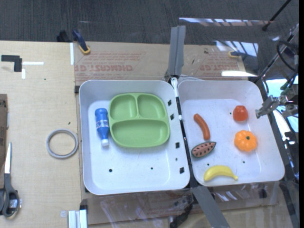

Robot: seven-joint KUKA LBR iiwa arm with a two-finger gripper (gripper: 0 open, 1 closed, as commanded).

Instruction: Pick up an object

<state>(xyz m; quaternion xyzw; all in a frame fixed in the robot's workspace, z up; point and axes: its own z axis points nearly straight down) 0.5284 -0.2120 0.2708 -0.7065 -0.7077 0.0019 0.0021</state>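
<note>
A: Where is the end effector (264, 109)?

B: At the 3 o'clock edge of the view, a thin grey metal piece over the rim of the right shallow white plastic bin (223, 91). It is partly cut off and small; whether it is released or clenched, I cannot tell. Nothing shows between its tips.

A: What lies nearest?

B: Five toy foods in that bin, all apart. A glossy round red tomato (240, 113) sits at about 9 o'clock from the end effector. A ribbed orange pumpkin (245, 141) is at 6 o'clock of the tomato. A smooth curved yellow banana (220, 174) lies near the bin's 6 o'clock wall. One seeded watermelon slice (203, 149) and one slim orange-red sausage (202, 125) lie toward 9 o'clock.

A: And the left bin (128, 182)?

B: One matte green three-compartment plate (139, 120), with one blue plastic bottle (101, 126), white-capped, lying just beside it at 9 o'clock.

A: Outside the bins?

B: On the wooden bench (38, 103), one grey tape ring (62, 143), and scissors (8, 194) partly cut off.
</note>
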